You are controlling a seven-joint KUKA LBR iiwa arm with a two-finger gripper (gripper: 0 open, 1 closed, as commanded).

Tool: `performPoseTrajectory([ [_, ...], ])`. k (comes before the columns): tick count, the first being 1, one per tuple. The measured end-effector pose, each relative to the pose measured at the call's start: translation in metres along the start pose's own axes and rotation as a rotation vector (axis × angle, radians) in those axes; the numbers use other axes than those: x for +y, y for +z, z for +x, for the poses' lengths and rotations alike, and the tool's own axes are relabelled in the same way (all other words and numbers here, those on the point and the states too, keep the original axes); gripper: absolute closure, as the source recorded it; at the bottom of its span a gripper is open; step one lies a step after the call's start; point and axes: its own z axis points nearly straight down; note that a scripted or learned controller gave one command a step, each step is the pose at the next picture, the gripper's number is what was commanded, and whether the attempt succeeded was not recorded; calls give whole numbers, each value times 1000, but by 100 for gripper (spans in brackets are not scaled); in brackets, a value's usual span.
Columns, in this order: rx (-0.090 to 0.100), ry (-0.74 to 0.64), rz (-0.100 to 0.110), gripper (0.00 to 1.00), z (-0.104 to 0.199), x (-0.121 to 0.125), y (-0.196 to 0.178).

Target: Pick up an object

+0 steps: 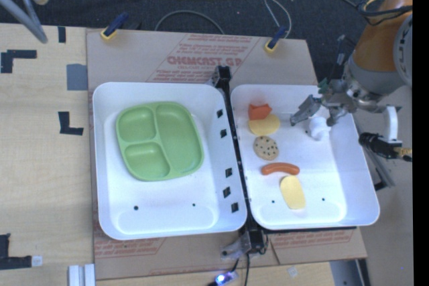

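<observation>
A wooden worktop [40,144] carries a cardboard sheet [201,57] with two white bins; the left bin [107,211] holds a green divided plate [159,140]. My fingers [315,118] hang over the right bin [348,197], spread apart, perhaps around something small and white [318,128]. Well clear lie a biscuit [265,147] and a sausage [279,169] with its long axis pointing left to right.

The gripper [314,116] hangs over the right bin [348,171], above a white object [318,128] near the bin's far right side. A cookie [265,147], sausage [279,169] and yellow pieces lie to its left, while a green divided plate [159,140] sits in the left bin [107,164]
</observation>
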Motion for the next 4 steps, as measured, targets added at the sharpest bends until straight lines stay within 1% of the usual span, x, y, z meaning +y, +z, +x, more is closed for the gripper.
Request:
performPoseTrajectory([
  [1, -2, -4, -12, 0, 1, 2, -9],
  [2, -3, -4, -13, 0, 0, -7, 41],
  [3, -3, -4, -12, 0, 7, -14, 91],
  [4, -6, -3, -19, 0, 6, -12, 104],
])
